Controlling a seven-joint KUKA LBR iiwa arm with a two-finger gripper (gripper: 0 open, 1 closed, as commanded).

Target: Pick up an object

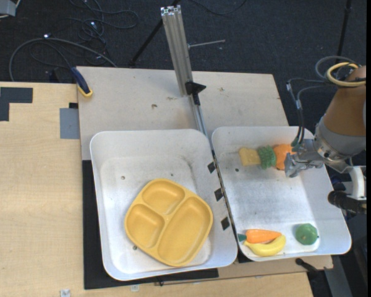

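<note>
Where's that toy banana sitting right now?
The banana lies in the right bin, along its near edge, touching the carrot just behind it, with the green ball to its right.

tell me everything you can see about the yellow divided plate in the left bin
The yellow plate is a rounded, plastic-looking tray with three compartments: two smaller ones on its upper left side and one large one along its lower right. It lies flat and right side up, turned at a slant, on the floor of the left bin, toward the bin's near edge. Its compartments hold nothing.
</note>
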